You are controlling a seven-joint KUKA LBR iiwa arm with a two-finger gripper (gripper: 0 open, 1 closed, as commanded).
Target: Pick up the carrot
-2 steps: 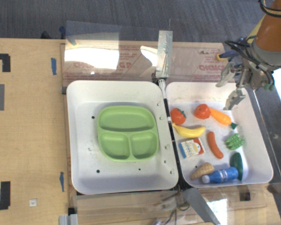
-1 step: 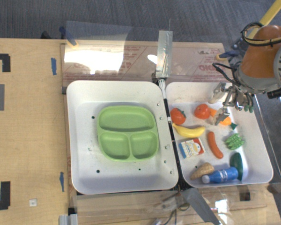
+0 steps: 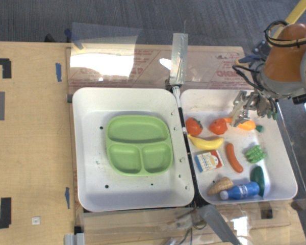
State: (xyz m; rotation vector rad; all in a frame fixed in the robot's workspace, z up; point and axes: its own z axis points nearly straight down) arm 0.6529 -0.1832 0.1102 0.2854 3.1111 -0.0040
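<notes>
The carrot, orange with a small green top at its right end, lies in the back of the right bin near the far right wall. My gripper hangs right over the carrot's left end, low in the bin and touching or nearly touching it. The grey wrist with its orange band rises behind it at the right. Part of the carrot's left end is hidden under the gripper.
Two red tomatoes lie just left of the carrot, with a banana below them. Further forward are a white carton, a red sausage, a green leafy piece, a dark green vegetable, a blue bottle and a potato. The left bin holds a green divided plate.
</notes>
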